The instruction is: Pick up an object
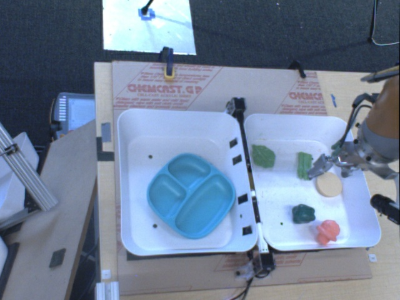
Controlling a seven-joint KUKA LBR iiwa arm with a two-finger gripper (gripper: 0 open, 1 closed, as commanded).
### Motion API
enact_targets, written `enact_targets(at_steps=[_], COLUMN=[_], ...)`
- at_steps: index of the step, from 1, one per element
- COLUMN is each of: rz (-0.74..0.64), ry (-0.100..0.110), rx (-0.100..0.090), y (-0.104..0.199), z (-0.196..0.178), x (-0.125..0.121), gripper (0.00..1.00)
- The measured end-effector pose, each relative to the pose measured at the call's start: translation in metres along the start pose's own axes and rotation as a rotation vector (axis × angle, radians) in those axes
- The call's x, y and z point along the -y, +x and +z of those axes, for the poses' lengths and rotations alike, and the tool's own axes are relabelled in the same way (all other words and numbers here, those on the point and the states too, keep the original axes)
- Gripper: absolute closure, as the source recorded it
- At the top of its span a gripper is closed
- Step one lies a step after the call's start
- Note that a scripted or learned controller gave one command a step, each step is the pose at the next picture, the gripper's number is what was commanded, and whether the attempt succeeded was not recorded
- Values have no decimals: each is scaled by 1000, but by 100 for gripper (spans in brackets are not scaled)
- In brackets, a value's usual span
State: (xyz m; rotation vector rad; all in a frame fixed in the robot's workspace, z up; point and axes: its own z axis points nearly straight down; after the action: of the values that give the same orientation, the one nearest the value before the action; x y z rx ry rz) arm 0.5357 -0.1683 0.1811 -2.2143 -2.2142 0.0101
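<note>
Tan and flat, the disc [329, 185] lies at the right of the frame in the right bin [356, 237], just under my gripper [331, 164]. I can't tell the gripper's state. I'd centre over the disc and descend straight, avoiding the green strip [304, 165] just beside it.

arm: enters from right edge, wrist bent low | gripper [326, 165]: pointing left, hanging low over bench
</note>
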Motion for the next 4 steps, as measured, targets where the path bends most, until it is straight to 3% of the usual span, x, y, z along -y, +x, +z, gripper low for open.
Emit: enact_targets(at_steps=[1, 3, 4], rz=[-3, -1, 0], ry=[-13, -18, -31], rx=[3, 7, 14], y=[0, -10, -13], z=[-7, 95, 80], x=[-3, -9, -12], gripper=[0, 0, 100])
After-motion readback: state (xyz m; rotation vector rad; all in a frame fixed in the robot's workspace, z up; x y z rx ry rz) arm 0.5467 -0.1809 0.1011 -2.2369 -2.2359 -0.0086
